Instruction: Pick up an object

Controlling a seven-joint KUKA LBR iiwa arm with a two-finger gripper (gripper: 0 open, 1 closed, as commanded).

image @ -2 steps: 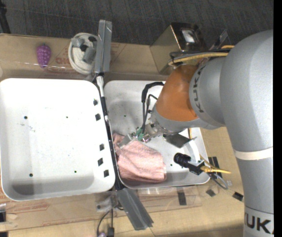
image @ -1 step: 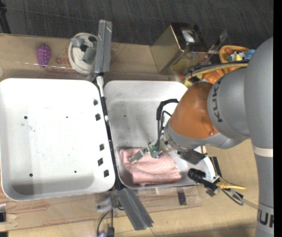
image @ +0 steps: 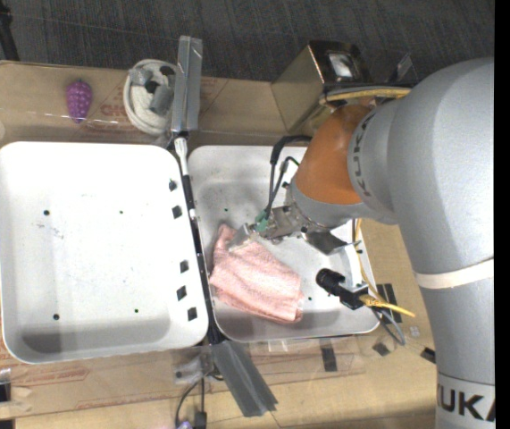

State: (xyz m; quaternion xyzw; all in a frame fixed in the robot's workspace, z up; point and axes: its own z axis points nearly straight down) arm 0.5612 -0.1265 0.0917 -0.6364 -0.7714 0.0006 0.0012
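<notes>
Left to right then: a small purple knobbly thing (image: 79,99) sits on the bench (image: 22,92), at about 11 o'clock from the left bin (image: 85,257). A white round thing (image: 150,95) is near it at its 3 o'clock. A few dark specks dot the left bin's floor. In the right bin (image: 237,172) a crumpled pink cloth (image: 255,280) lies toward 7 o'clock, close against the dividing wall. The grey arm (image: 433,150) with its orange band comes in from 3 o'clock, and the jaws are down at the cloth's 12 o'clock edge — touching it or just above, hard to say. Can't tell if the jaws are apart or together — too cluttered there.
</notes>
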